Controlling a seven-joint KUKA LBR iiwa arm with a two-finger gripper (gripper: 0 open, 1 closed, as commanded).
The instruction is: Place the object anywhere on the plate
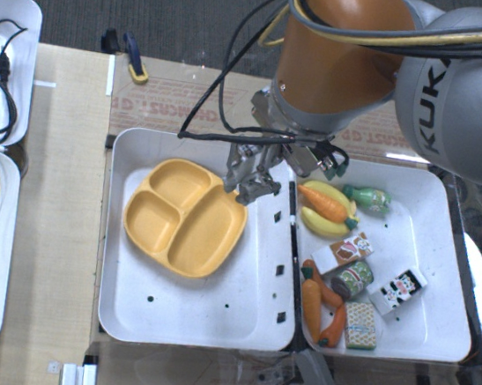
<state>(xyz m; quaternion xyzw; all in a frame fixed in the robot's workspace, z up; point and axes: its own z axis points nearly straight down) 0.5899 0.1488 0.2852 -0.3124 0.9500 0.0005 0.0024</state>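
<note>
a: where's the gripper (250,180)?

b: over the left bin (119,303), at the upper right edge of the yellow plate (186,217). the grey arm (436,72) with its orange band comes in from the upper right and hides much of what lies under it.

a: open, closed, carrying anything?

b: i cannot tell how it is set; the metal parts blur together there, and i see no object in it, though the view is poor.

a: and the objects?

b: all in the right bin (458,262). a banana (319,221) with a carrot (333,204) lying on it, a green bottle (367,197) beside them, a small carton (345,251), a dark can (351,279), a black-and-white box (400,290), two more carrots (312,306) and a green-edged packet (362,326).

a: what's between them and the plate?

b: the two bins' adjoining rims, with the banana and carrot nearest the gripper.
</note>
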